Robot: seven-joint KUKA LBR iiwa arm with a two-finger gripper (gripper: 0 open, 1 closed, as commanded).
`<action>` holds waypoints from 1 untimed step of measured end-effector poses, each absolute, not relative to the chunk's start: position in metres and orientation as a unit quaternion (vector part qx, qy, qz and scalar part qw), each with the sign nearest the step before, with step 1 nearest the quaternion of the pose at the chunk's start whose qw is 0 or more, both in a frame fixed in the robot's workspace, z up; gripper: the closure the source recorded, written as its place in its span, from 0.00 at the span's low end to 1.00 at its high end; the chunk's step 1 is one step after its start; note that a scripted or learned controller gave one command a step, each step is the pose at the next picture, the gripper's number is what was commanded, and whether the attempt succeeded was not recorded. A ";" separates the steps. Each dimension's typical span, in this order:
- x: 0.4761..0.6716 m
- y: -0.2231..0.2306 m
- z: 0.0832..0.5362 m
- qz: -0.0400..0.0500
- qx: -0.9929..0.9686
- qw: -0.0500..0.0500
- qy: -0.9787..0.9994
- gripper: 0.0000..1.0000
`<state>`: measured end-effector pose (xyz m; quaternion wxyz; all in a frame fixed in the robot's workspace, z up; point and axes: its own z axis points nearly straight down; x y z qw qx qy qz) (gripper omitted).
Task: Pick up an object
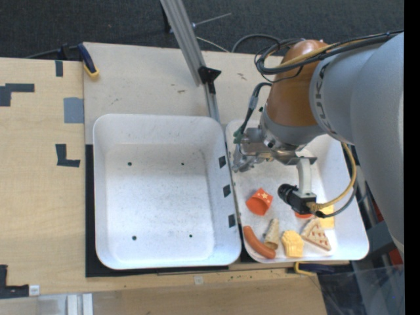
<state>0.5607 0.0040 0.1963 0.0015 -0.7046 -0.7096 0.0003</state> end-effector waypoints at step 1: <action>0.566 0.057 0.214 -0.001 -0.705 0.001 -0.710 1.00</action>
